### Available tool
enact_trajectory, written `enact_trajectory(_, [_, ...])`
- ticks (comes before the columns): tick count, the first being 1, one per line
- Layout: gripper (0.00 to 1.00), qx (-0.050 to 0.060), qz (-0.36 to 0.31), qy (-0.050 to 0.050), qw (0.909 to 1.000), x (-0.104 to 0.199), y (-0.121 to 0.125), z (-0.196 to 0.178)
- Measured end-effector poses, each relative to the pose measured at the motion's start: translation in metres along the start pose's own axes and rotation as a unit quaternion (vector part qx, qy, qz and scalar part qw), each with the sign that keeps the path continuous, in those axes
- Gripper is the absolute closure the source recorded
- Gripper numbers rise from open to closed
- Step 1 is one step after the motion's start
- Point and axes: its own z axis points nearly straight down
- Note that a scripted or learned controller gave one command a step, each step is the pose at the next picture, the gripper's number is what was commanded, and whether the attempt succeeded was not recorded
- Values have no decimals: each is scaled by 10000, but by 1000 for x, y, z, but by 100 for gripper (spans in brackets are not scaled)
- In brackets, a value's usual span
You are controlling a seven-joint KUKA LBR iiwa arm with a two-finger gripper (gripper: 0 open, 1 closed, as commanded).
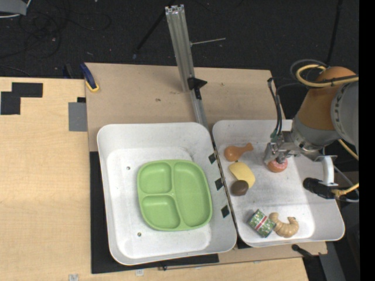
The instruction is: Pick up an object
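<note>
Grey-metal two-finger tool [277, 154] hung directly over small round pink-orange toy [278, 165] in right-hand white bin [319, 230]; can't tell if tool was apart or together. Risk: round toy could squirt sideways w/ an off-centre pinch.

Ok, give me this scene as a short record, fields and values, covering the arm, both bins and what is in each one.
arm: reaches in from the right, gripper low over the right bin
at gripper: pink round object directly below it; a grasp cannot be confirmed
left bin: green divided plate
right bin upper part: orange drumstick-shaped toy, yellow piece, dark brown round piece touching it
right bin lower part: green packet beside a tan curved object
</note>
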Motion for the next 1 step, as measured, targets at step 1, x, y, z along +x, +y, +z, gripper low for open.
enact_trajectory(1, [100,61,-4,51,10000,-7,10,-49])
